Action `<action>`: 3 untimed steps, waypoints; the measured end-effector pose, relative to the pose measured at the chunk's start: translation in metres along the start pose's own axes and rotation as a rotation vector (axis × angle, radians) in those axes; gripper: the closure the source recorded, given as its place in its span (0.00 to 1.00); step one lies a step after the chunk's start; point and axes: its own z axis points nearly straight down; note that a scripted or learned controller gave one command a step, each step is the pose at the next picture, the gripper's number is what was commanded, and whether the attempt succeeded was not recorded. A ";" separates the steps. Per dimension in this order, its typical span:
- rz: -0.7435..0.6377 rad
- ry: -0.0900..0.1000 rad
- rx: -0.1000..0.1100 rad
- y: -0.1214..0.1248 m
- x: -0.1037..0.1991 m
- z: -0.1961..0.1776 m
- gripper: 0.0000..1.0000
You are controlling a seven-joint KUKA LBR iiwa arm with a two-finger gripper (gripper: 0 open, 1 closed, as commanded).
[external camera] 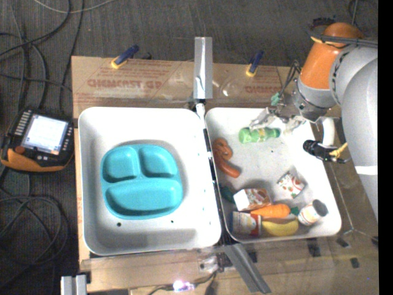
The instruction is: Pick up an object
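The green bottle (pixel 259 134) is the thing to watch. It lies on its side near the back of the right bin (pixel 331 189), with its long side running left to right and tipped up a little at the right end. The gripper (pixel 277 118) hangs just above the bottle, over its right end. The bottle sits below and a bit to the left of the fingertips. The fingers look spread apart, one on each side, but nothing is between them, so the gripper is not holding anything. The fingers seem to stand across the bottle's short way, which looks like a good way to squeeze it. To grab it, the gripper would likely need to go down and slide a little left, so it closes on the middle and not just the end. If it stays at the end, the round bottle could roll away. In front of the bottle, toward the near side of the bin, lie an orange pretzel toy (pixel 222 155), a carrot (pixel 270 211) and a banana (pixel 280 227). To the left of the bottle, in the left bin (pixel 89 226), is a blue tray (pixel 142 180).
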 end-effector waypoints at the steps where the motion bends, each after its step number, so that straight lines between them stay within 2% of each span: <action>1: 0.188 0.006 -0.026 -0.042 0.003 0.009 0.00; 2: 0.225 0.004 0.003 0.002 -0.002 0.030 0.00; 3: -0.015 -0.003 -0.013 -0.066 -0.021 0.032 0.00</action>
